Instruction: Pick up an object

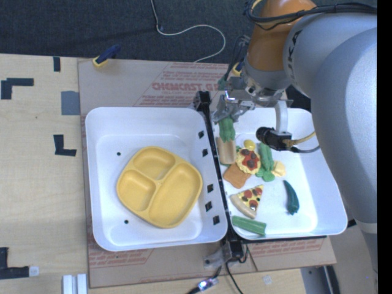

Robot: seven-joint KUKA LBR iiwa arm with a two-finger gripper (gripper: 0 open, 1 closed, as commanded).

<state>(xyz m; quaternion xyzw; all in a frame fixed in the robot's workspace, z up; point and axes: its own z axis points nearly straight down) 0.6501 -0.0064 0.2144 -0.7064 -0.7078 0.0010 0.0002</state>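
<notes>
Camera view, looking down at a slant on two shallow white bins set side by side. The left bin (pixel 98 164) holds a yellow divided plate (pixel 159 185) lying flat near its middle. The right bin (pixel 324 207) holds a cluster of toy food along its left wall: a green piece (pixel 228 129) at the far end, a small pizza round (pixel 249 159) beside a tan cracker-like piece (pixel 236 175), a pizza slice (pixel 247 201) nearer, a green bean-like piece (pixel 250 225) at the near edge, and a dark green pepper (pixel 291 198) lying apart to the right. The grey arm with its orange band (pixel 275 26) reaches in from the right, and the gripper (pixel 228 112) hangs over the far left corner of the right bin, just above the green piece. The metal fingers (pixel 236 108) appear to stand slightly apart with nothing clearly between them, though the wrist shadows them and the gap is hard to judge. Likely risks from this pose: the fingers sit close to the divider between the bins, so a descent may strike the wall or the black fittings (pixel 202 100) on it rather than the object; the items are packed touching one another, so closing may nudge neighbours or pinch two at once; and the small, rounded green piece may slip out sideways if caught off-centre.
</notes>
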